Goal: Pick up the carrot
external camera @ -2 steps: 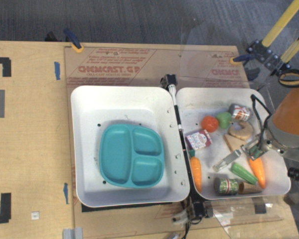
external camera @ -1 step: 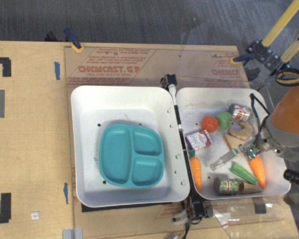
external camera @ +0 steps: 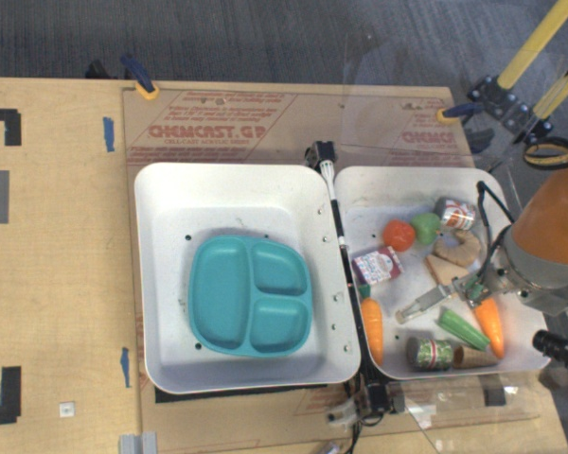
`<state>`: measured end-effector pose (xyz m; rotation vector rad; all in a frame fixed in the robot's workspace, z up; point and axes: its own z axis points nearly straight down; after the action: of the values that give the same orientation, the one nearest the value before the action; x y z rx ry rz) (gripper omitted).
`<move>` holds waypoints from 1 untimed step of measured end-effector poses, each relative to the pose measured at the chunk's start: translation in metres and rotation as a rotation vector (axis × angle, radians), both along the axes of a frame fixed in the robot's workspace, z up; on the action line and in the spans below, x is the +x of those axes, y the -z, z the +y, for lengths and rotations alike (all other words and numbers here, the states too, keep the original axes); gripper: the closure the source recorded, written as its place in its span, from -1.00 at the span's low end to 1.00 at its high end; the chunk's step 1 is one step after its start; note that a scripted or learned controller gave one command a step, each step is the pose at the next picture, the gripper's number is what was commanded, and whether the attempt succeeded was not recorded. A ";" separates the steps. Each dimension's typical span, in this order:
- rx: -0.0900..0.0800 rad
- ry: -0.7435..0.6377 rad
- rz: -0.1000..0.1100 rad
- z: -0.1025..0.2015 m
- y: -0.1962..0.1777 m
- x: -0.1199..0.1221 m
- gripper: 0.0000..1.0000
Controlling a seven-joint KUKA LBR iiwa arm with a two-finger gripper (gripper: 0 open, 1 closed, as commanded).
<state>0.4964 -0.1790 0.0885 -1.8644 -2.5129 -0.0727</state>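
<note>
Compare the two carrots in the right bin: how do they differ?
The left carrot lies against the bin's left wall, apart from the gripper; the right carrot lies just under the gripper, beside a green vegetable. The left carrot points straight down the view; the right carrot is tilted. Both are orange, tapered and lie flat in the right bin.

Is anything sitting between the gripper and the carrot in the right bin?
Nothing visible does. The gripper sits right beside the carrot, near the front right corner of the right bin. A green vegetable lies along the carrot's left side and may crowd a grasp.
</note>
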 end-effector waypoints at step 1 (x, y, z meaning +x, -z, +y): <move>-0.021 0.014 -0.002 -0.009 -0.009 -0.002 1.00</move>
<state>0.4949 -0.1881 0.0980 -1.8908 -2.5119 -0.0494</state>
